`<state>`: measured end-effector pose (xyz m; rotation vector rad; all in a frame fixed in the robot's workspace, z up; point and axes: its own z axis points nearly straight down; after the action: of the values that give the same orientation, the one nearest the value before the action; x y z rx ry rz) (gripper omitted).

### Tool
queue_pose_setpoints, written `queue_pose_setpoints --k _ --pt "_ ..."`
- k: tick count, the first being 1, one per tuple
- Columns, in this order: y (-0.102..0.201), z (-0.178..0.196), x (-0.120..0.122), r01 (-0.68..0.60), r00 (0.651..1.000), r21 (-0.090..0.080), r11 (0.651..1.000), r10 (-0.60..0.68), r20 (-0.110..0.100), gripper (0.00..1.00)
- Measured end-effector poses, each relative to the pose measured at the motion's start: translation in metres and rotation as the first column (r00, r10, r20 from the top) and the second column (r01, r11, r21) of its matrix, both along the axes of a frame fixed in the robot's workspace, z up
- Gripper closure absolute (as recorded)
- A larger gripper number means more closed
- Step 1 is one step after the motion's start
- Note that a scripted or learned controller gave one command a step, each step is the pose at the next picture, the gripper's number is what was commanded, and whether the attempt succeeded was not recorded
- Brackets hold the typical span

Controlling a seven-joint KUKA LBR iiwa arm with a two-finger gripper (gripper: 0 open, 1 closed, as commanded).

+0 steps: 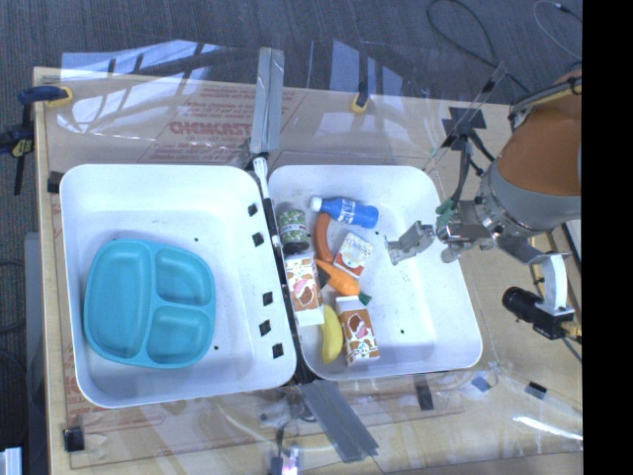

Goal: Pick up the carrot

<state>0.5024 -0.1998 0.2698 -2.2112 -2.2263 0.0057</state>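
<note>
The carrot (341, 279), orange with a small green tip, lies in the middle of the right bin (435, 320) among other food items. It is partly tucked under a white and red packet (353, 255). My gripper (427, 246) hangs over the right part of that bin, well to the right of the carrot and slightly farther back. Its fingers stand open with nothing between them. The grey arm with its orange band (542, 151) comes in from the right.
Around the carrot lie a blue bottle (346, 211), a dark can (292, 228), an orange-red sausage (322, 236), a brown carton (303, 287), a banana (331, 336) and a juice carton (358, 331). A teal divided plate (148, 301) sits in the left bin (79, 191).
</note>
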Motion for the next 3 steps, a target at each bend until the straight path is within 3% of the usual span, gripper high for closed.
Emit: queue_pose_setpoints --k 1,2,3 --pt "-0.005 0.062 0.021 0.062 0.998 -0.001 0.998 -0.062 0.003 0.0" --pt "0.029 -0.036 -0.001 -0.125 0.992 0.0 0.992 0.125 0.0 0.0" --pt "0.075 -0.032 -0.025 -0.222 0.975 0.001 0.975 0.222 0.002 0.0"
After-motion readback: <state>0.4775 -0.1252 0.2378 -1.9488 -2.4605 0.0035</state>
